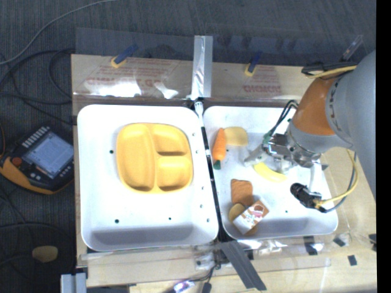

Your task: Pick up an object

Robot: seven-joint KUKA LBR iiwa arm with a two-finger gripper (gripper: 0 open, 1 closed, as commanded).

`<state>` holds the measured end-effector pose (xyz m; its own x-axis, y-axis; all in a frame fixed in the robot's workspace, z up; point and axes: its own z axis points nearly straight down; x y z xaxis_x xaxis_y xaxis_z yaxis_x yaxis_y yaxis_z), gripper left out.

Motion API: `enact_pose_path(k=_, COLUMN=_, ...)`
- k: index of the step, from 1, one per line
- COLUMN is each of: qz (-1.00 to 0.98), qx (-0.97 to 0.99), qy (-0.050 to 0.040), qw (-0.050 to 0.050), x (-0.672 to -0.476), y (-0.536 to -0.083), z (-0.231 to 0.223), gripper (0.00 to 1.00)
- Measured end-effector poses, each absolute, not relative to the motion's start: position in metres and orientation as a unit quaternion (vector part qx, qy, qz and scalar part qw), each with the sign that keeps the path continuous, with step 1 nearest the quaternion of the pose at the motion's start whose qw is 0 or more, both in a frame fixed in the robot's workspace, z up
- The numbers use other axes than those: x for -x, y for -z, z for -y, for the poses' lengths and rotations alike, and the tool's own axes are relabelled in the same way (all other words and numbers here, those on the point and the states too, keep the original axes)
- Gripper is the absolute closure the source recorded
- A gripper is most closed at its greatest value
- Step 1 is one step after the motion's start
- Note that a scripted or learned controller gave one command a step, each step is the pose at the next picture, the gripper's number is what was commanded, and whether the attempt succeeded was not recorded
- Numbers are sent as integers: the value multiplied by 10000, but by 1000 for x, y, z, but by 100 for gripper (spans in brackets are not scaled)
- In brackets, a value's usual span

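- Far left of the frame, off the counter (82, 66), an orange-edged pendant (41, 157) lies on the dark floor.
- The left bin (91, 224) holds a yellow divided tray (154, 156) near its middle.
- The right bin (330, 221) holds the loose items. A carrot (219, 145) lies along its left wall, long axis running up and down the frame. A pale yellow lump (236, 137) touches the carrot's right side.
- Lower in that bin sit a brown bread-like piece (242, 190), a small tan round thing (237, 210) and a little white carton (252, 217), close together.
- A banana-like yellow piece (269, 172) lies mid-bin, long axis slanting from upper left to lower right.
- The end effector (272, 154) sits just above this yellow piece in the frame, almost over it. My guess is that this is the thing to be picked.
- How far the end effector is open I cannot tell; nothing can be made out in its hold.
- The yellow piece looks small, smooth and curved, so it may slip or roll.
- Right of the frame, the grey arm (360, 102) with its orange band reaches in over the bin.
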<state>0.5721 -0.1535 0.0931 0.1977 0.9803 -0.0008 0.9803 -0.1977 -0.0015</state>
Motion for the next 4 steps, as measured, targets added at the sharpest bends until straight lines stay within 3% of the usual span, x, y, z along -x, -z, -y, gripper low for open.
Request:
enact_pose_path(k=1, qz=6401, qx=7683, qy=27, qw=-31, x=-596, y=-89, z=175, gripper=0)
enact_pose_path(k=2, qz=6409, qx=7676, qy=34, qw=-42, x=-597, y=-99, z=174, gripper=100)
enact_pose_path(k=3, qz=7078, qx=7064, qy=-6, qw=5, x=-556, y=-209, z=138, gripper=100)
enact_pose_path(k=4, qz=7078, qx=7064, qy=-6, qw=7, x=-556, y=-209, z=138, gripper=0)
